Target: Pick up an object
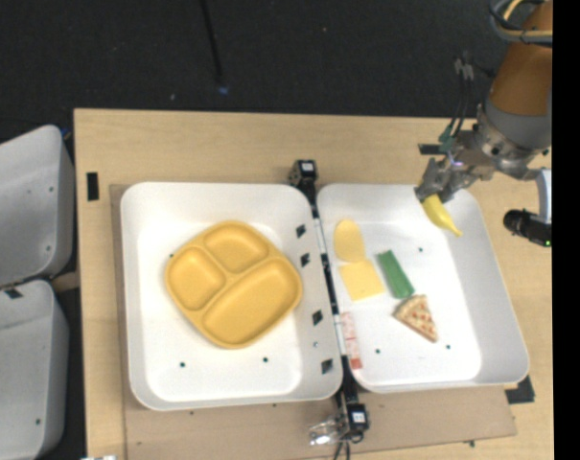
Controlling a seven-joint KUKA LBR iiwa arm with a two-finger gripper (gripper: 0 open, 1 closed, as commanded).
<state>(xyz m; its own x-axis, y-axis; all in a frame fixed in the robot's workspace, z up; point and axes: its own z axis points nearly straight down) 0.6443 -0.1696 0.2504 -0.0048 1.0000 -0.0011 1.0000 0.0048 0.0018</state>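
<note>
Banana [443, 215], small and yellow, is the thing nearest the hand [441, 186], and that relation decides the coming move. Going left to right: the left bin [141, 353] holds a yellow divided plate [234, 283], well apart from the arm. Across the divider, the right bin [496, 338] holds a pale yellow oval piece [350, 240] with a yellow cheese slice [361, 279] just below it, a green strip [396, 273] beside those, and a pizza wedge [417, 317] nearer the front. At the bin's far right corner the banana hangs or lies directly under the hand, its long axis slanting from upper left down to lower right, the lower tip pointing toward the bin's right wall. Its upper end meets the fingertips, and it looks pinched there, so I judge the fingers pressed onto the banana's top end rather than spread; whether it is lifted off the bin floor I cannot tell. Being gripped near one end, it may swing or slip when raised. The counter [98, 142] shows tan around both bins.
</note>
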